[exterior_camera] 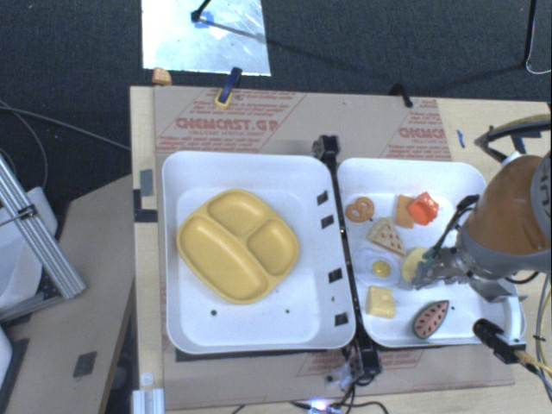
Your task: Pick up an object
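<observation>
The right bin (466, 176) holds several toy foods: a pretzel (360, 208), an orange-and-red piece (417, 209), a sandwich wedge (386, 237), a fried egg (380, 269), a yellow cheese block (380, 301) and a reddish-brown oval piece (429, 318). My gripper (420, 272) reaches in from the right and sits low over a pale yellow object (414, 258) at the bin's middle. The fingers are dark and blurred against it. A yellow divided plate (239, 244) lies in the left bin (190, 317).
A black divider with clips (338, 240) runs between the bins. Cardboard (285, 119) lies under them. A silver sheet (205, 22) lies on the floor behind, and a metal frame (34, 231) stands at left. The arm's orange band (517, 210) covers the right bin's right side.
</observation>
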`<state>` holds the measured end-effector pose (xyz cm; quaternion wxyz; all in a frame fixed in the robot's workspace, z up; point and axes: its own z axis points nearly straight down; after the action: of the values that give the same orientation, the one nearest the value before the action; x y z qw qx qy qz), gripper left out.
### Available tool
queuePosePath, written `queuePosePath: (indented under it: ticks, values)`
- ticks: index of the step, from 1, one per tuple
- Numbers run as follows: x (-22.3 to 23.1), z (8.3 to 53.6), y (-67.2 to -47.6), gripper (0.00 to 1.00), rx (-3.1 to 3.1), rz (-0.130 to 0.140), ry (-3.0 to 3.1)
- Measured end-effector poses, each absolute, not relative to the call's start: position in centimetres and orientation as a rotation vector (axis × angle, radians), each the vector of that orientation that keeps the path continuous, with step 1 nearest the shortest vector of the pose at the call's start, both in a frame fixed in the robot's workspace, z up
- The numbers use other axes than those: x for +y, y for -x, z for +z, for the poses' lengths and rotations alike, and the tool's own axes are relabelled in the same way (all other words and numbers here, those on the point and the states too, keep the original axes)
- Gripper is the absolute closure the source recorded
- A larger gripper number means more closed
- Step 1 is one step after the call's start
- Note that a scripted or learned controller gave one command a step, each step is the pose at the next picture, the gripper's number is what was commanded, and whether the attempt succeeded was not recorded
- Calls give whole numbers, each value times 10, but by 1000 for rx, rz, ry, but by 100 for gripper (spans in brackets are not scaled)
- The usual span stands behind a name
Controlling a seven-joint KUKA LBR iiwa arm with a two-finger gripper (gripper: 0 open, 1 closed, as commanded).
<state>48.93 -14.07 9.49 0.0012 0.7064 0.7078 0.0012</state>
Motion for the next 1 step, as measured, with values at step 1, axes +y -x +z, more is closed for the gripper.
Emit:
queuePosePath:
  ticks: [1]
  values:
    - [-141,95,-489,0,2222,4,-2218]
